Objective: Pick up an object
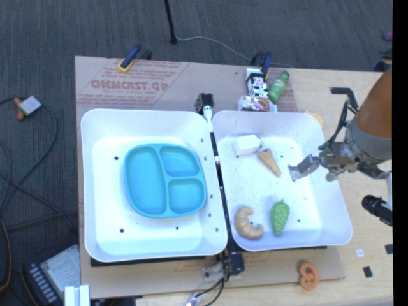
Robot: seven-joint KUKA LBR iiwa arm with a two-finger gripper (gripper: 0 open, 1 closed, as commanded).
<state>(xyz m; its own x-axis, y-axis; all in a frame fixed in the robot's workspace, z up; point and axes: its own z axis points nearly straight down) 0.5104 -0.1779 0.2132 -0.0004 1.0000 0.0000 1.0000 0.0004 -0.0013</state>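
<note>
Gripper (310,166) hangs over the right side of the right bin (331,190), arm (376,116) coming in from the right. A grey finger sticks out leftward near the bin's middle right; the other one I can't separate from the wrist hardware, so whether they are apart or together I cannot tell. Nothing visible between them, and no contact with any object that I can make out.

Candidates, nearest first: cone-shaped pastry (269,161) just left of the gripper, white block (246,145) up-left of that and close to the cone. Green bumpy fruit (279,217) (could be a hop or a berry, too small to say) below the gripper, croissant (248,223) beside it toward the bin's front. Left bin (102,139) carries a blue divided plate (167,179), well apart from the gripper.

Risk, as I read it: gripper sits between the cone and the green fruit, over bare bin floor, so a straight drop likely closes on nothing. Going for the cone, the thin tapered end could slip out or get pushed into the white block. The right bin wall is close to the wrist too, a low approach may bump it.

Counter (127,81) behind has a small green bottle (276,87) and clamps, out of play.
</note>
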